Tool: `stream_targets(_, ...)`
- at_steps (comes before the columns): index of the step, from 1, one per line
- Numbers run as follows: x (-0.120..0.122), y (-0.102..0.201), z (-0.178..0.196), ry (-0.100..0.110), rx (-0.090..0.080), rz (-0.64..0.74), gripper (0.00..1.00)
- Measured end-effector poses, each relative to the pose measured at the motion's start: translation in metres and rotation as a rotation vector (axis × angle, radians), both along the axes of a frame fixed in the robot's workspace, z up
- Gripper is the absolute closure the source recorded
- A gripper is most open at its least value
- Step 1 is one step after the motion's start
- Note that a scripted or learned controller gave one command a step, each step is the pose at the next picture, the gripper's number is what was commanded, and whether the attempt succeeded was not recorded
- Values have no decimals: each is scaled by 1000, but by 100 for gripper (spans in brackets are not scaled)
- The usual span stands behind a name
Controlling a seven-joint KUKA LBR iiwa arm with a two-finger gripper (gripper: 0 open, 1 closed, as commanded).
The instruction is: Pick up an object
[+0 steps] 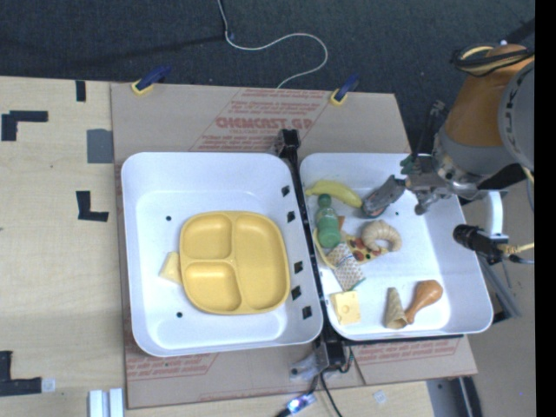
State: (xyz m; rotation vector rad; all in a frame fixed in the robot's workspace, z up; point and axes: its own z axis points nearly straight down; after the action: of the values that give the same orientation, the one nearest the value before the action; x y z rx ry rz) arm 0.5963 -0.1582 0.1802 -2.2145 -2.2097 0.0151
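**Hidden and unclear parts**

The arm (pixel 491 102) was cut off by the right edge, so its base went unseen. The gripper (pixel 383 199) was dark and blurred; its finger state could not be told. A pale yellow piece (pixel 168 268) lay partly tucked under the yellow plate (pixel 234 261). Small toys (pixel 363 248) beside the croissant (pixel 382 234) were too small to identify. A cable (pixel 261 42) ran off the top edge.

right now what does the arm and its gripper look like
The arm is bulky and rounded, grey with an orange band above the wrist. Its gripper is dark grey metal with two fingers. A black fitting with a thin cable sits beside the wrist.
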Motion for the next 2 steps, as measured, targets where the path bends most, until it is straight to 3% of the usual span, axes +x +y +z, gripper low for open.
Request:
stream_targets(1, 3, 0, 9, -14, -2, 3, 0)
stream_targets(2, 5, -3, -55, -10, -3, 4, 0)
